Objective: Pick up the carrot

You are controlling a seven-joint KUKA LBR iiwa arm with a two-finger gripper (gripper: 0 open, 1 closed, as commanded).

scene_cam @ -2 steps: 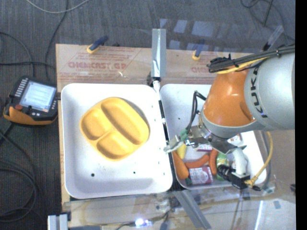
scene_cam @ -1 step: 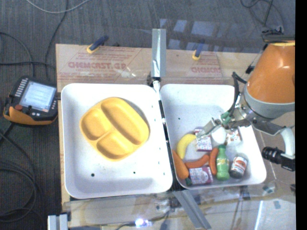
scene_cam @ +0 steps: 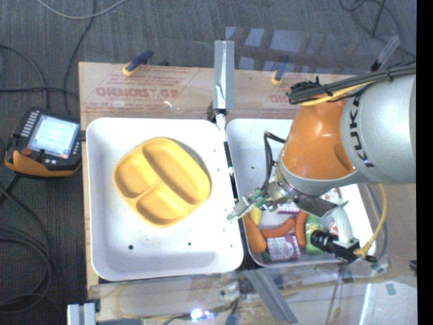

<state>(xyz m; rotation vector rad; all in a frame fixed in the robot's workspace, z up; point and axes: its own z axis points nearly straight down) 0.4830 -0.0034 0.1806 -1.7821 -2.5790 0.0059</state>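
Your arm reaches in over the right bin, wrist bent down, its pincer low by the bin's left wall. You cannot tell whether it is open or closed. The carrot lies just below it, beside other toy food. Left of the pincer, the left bin holds a yellow divided plate.

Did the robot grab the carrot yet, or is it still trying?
Not grabbed yet. The arm has reached over the right bin, and its claw hangs just above the carrot. The carrot lies in the bin beside other toy food, not lifted. Left to do: close on it and raise it.
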